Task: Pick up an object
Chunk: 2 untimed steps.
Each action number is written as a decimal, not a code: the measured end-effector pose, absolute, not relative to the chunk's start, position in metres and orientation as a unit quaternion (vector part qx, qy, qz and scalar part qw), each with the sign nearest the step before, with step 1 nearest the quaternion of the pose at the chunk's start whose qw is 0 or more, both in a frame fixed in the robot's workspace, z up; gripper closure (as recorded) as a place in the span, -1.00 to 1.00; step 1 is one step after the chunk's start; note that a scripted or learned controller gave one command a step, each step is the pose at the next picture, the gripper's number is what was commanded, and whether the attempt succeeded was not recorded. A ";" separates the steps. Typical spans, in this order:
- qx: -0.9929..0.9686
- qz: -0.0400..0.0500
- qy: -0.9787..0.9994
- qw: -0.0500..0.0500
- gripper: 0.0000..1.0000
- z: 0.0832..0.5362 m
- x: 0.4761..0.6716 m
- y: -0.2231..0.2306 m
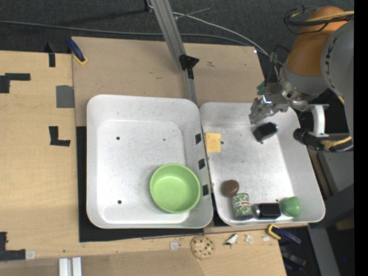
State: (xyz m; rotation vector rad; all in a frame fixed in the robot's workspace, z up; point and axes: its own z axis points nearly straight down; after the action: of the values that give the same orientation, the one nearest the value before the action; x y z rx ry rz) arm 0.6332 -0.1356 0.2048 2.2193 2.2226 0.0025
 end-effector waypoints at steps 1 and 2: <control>0.707 0.001 0.708 0.000 1.00 0.258 0.634 -0.135; 0.706 -0.001 0.708 -0.002 1.00 0.260 0.612 -0.093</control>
State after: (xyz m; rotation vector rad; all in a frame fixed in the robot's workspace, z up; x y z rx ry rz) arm 0.6123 -0.0931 0.2600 2.2204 2.2279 -0.0029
